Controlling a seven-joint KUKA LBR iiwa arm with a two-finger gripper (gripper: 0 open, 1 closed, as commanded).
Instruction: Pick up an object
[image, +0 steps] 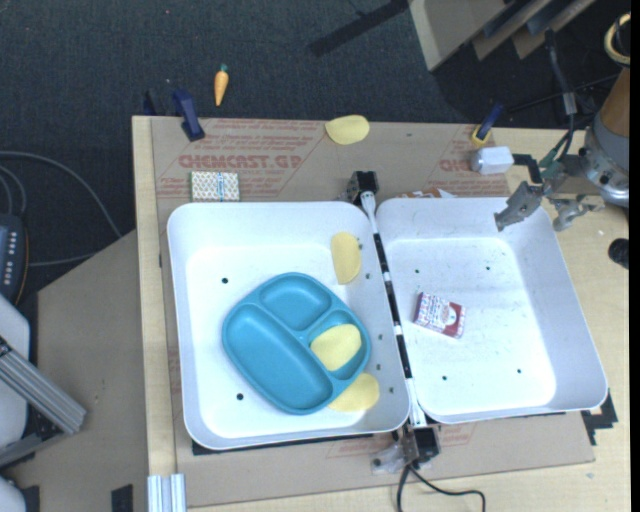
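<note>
A small red and white packet (440, 316) lies flat near the middle of the right bin (540, 390). In the left bin (200, 250) a blue divided plate (280, 350) carries a yellow piece (337, 345) in its right compartment. A second yellow piece (346, 257) lies by the bin's right wall. A third yellow piece (355, 393) sits against the plate's lower edge. My gripper (520, 205) hangs over the right bin's far right corner, well away from the packet, with nothing seen in it.
On the bench behind the bins lie a yellow piece (347, 129), a patterned packet (214, 185), a blue clamp (187, 115), a blue clip (487, 122) and a white block (492, 159). A black bracket (364, 186) sits between the bins.
</note>
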